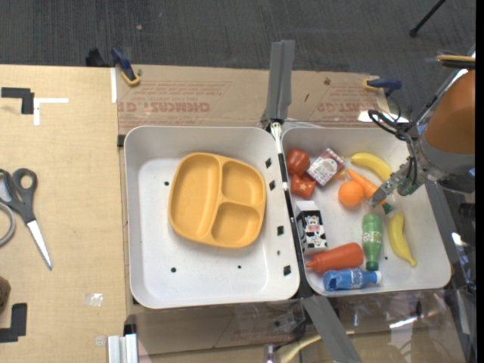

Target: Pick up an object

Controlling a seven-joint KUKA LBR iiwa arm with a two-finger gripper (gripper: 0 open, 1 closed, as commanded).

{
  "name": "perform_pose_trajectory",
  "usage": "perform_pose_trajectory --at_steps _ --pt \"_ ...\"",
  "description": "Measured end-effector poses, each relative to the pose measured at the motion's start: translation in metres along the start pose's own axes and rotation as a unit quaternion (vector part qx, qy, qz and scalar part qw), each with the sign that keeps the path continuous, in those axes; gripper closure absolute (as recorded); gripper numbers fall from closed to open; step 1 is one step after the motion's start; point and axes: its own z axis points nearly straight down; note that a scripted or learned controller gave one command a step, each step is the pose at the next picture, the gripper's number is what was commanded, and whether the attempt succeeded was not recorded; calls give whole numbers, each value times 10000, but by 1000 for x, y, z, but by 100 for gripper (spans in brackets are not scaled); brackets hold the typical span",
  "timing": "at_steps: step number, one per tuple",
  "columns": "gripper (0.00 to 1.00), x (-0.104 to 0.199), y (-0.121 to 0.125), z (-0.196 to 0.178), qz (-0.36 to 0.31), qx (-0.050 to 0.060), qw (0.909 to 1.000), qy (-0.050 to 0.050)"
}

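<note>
The right bin (435, 271) holds many toy items. Among them are an orange ball (351, 194), a carrot (360, 178), a banana (370, 162) and a pink packet (327, 166). Two red pieces (299, 172) lie beside the packet. Toward the front are a green bottle (371, 237), a second banana (400, 240), a red bottle (336, 258), a blue bottle (352, 280) and a black-and-white carton (311, 231). My gripper (383, 197) hangs low over the bin's right half, just right of the orange ball and above the green bottle's cap. Nothing shows in its grasp.
A yellow divided plate (218, 200) lies in the left bin (144, 271). Scissors (29, 214) rest on the wooden bench at the far left. Blue clamps (125, 66) (384, 85) pin the cardboard behind the bins. The arm's orange band (457, 119) looms at the right edge.
</note>
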Motion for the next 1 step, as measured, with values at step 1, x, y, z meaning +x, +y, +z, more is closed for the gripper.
perform_pose_trajectory --at_steps 1 --pt "100 50 63 -164 553 10 9985 23"
